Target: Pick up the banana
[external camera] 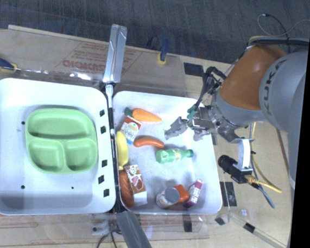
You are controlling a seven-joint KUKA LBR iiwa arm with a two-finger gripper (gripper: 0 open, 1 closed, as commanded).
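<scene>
The banana (121, 148) is yellow and lies lengthwise against the left wall of the right bin (208, 169), between a small carton (130, 128) and another carton (134, 182). My gripper (187, 130) hovers over the upper right part of that bin, well to the right of the banana. Its fingers (173, 130) are spread open with nothing between them. The grey arm with its orange band (252, 81) reaches in from the right.
The right bin also holds a carrot (145, 115), an orange-red sausage (149, 142), a green bottle (172, 155), a can (168, 197) and a pink bottle (194, 192). A green divided plate (62, 139) sits in the left bin (0, 149).
</scene>
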